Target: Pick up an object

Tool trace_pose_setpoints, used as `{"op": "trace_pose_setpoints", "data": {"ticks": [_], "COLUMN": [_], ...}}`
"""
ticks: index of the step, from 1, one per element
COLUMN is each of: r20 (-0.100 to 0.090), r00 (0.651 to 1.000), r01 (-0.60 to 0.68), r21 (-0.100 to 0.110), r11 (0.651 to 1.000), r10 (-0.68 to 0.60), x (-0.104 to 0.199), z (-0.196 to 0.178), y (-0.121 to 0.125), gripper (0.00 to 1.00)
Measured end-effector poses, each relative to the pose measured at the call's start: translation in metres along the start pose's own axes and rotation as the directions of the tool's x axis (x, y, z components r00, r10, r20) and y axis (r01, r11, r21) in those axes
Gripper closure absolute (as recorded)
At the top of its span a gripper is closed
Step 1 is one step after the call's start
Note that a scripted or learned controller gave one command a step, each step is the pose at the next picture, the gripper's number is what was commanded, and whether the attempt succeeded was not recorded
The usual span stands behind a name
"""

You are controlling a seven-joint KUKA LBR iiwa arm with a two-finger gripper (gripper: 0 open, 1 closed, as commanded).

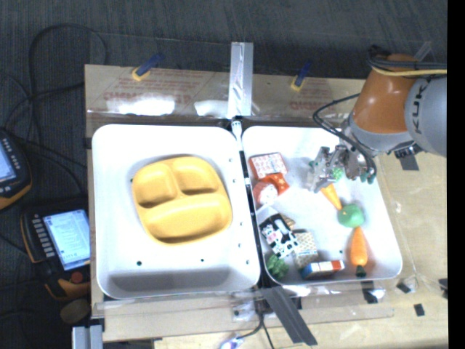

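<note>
My end effector (336,167) sits in the upper right part of the right bin (389,227), reached in from the frame's right edge. I cannot tell its state: the metal parts blur together from this angle.

Objects nearest the end effector:
- A small orange piece (331,195) lies just below it, touching or nearly touching its lower edge.
- A green ball (351,215) lies below and slightly right of that piece.
- An orange carrot-shaped toy (357,249) lies further down, near the bin's lower right corner.

Objects further left in the same bin:
- A red and white box (267,165) lies near the divider, level with the end effector.
- A black and white patterned item (277,233) lies lower, near the bin's centre.

The left bin (109,195) holds a yellow sectioned tray (182,198), well apart from my end effector.
</note>
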State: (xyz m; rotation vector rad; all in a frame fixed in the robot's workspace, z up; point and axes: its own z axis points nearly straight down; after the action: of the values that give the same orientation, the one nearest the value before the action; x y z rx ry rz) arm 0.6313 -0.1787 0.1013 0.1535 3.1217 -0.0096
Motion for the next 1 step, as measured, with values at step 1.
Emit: {"op": "trace_pose_setpoints", "data": {"ticks": [1], "r20": [-0.011], "r00": [0.998], "r01": [-0.059], "r21": [-0.005], "r11": [0.998], "r10": [0.059], "x": [-0.0060], "z": [-0.1267], "y": [0.0191], "gripper": [1.00]}}
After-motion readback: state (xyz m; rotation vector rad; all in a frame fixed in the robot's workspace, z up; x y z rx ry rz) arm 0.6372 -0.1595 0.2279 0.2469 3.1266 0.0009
